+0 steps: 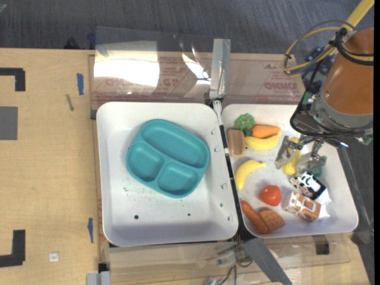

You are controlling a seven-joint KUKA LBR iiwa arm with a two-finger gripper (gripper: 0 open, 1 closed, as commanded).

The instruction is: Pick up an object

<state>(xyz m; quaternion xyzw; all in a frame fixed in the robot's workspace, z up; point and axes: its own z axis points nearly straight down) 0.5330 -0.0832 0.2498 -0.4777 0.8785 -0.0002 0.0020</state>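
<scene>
Two shallow white bins sit side by side on a wooden bench [41, 177], seen from above at a slant. The left bin [113, 218] holds a teal divided plate [168, 157], tilted, with bare floor all round it. The right bin [344, 212] is crowded with toy food and small items. A grey arm [350, 82] with an orange band reaches in from the right, and its gripper [301, 153] hangs low over the right bin's middle, fingers spread apart with nothing gripped between them. Just under and beside the fingertips lies a small yellow piece [289, 168], likely the nearest target. A black-and-white block [310, 185] lies just below that, touching an orange-and-white packet [304, 206]. A banana [247, 172] curves to the left, well apart from the fingers, with a red tomato [270, 195] below it and a brown sausage [256, 218] near the front wall. At the back left sit a wooden block [236, 142], broccoli [244, 122], a carrot [265, 130] and a yellow fruit [261, 142], packed close. To grasp well, the fingers should probably descend straight, straddling one item alone, since neighbours crowd the right side. Open room lies left of the gripper, between banana and yellow piece; the far and right walls are near the arm.
</scene>
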